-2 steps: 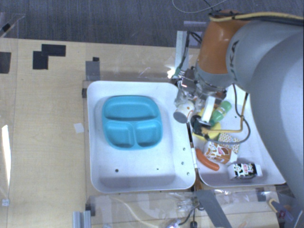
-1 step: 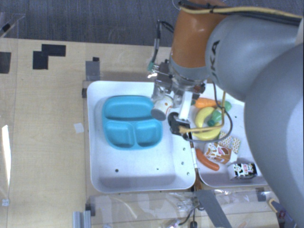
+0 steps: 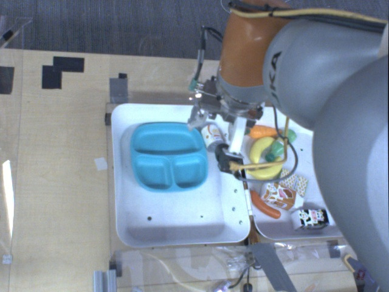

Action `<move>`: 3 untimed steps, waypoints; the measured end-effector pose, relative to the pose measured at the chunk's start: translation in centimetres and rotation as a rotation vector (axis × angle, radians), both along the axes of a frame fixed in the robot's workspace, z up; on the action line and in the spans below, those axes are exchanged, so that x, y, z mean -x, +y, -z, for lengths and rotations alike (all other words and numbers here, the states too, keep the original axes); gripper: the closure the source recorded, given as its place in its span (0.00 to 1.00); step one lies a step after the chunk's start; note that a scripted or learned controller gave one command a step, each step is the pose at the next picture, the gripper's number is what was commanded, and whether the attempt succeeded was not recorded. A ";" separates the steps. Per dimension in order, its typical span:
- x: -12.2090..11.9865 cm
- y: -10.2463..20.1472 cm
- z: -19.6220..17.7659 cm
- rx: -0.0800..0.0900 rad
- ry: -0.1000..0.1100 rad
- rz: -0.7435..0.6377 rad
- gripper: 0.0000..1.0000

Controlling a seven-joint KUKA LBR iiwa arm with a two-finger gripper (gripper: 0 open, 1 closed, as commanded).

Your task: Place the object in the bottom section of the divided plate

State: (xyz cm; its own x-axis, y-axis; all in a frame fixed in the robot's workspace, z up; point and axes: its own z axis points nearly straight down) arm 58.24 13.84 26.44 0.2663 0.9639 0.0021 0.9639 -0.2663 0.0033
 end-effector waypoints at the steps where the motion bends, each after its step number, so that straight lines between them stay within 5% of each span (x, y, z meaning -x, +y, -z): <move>1: -6.5 -0.6 4.4 0.002 0.000 -0.183 0.00; 2: -1.3 -0.2 16.7 -0.002 -0.001 0.326 0.00; 3: -1.6 -0.9 15.7 0.004 -0.010 0.332 1.00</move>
